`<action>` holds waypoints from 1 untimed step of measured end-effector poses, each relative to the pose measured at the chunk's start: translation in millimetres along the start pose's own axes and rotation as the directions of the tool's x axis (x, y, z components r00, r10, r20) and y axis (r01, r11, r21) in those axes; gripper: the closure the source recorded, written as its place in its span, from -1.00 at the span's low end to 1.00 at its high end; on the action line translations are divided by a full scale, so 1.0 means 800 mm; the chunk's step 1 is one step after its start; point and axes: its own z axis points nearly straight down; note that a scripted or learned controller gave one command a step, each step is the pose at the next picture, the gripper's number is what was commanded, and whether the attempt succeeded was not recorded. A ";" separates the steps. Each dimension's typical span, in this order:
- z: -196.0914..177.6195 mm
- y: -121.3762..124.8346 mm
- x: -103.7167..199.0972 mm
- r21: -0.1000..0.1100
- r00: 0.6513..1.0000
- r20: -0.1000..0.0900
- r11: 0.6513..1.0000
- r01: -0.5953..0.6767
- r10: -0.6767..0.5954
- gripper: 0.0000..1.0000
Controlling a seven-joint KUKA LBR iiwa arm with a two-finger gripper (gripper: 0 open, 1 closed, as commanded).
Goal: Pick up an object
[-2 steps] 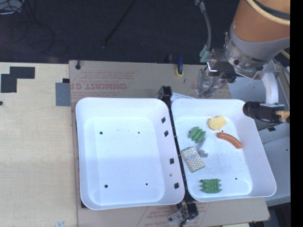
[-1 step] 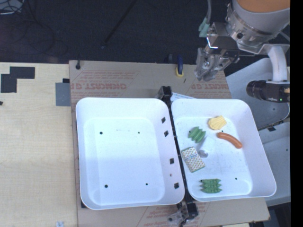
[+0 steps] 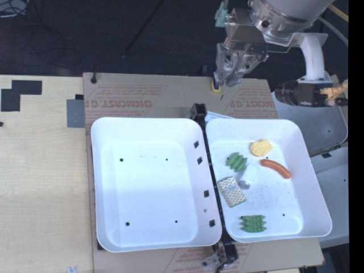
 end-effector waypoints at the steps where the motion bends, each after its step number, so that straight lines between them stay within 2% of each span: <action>1: -0.010 0.000 -0.001 0.007 1.000 0.003 1.000 0.002 -0.002 1.00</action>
